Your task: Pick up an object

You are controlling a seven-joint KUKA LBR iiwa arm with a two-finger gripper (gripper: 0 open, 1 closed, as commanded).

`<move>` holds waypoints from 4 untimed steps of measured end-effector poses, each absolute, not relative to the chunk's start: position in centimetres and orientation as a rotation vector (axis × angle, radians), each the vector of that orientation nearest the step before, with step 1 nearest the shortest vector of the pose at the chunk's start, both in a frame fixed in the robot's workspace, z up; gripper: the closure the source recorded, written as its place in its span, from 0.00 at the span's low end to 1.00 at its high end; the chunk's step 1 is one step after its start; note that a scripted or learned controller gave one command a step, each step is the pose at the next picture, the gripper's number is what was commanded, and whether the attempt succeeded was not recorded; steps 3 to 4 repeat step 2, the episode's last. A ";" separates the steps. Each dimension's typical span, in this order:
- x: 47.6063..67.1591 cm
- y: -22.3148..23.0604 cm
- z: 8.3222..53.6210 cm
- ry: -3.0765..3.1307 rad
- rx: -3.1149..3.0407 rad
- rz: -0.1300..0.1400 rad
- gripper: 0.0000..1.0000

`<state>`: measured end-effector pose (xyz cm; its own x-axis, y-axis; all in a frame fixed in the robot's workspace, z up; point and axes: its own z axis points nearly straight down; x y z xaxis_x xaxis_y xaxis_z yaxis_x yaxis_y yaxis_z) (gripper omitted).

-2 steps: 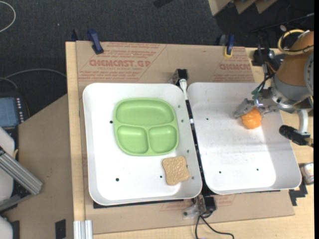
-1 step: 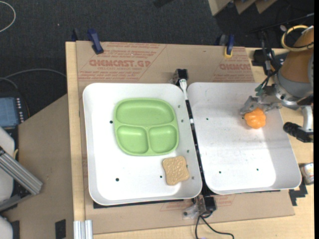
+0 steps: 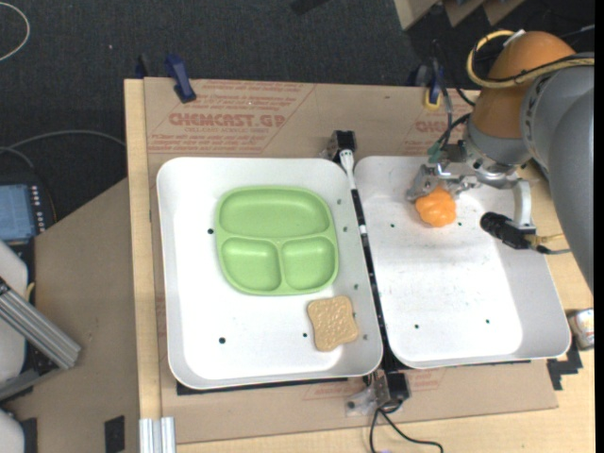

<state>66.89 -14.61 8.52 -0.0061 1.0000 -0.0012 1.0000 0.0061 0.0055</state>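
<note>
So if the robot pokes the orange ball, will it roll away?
Probably. The orange ball looks round and smooth, so a sideways push could send it across the flat floor of the right bin. The bin's raised rim should stop it. It looks small, so likely light. The gripper sits right above it.

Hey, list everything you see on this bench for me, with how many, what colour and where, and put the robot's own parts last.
Bins: two, white, side by side on the bench; left bin, right bin.
Divided plate: one, light green, three compartments, middle of the left bin.
Toast slice: one, tan, left bin's near right corner, just below the plate.
Round object: one, orange, upper left part of the right bin, directly under the gripper.
Clamps: two, blue, far edge of the bench.
Arm: one, grey with an orange band, reaching in from the right.
Gripper: one, metallic, right above the orange object.
</note>
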 end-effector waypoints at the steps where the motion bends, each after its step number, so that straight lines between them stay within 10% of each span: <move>1: 65.0 -9.1 8.7 2.227 2.217 0.002 1.00; 2: 66.1 3.6 19.3 2.223 2.207 0.014 1.00; 4: 66.1 3.6 19.3 2.223 2.207 0.014 1.00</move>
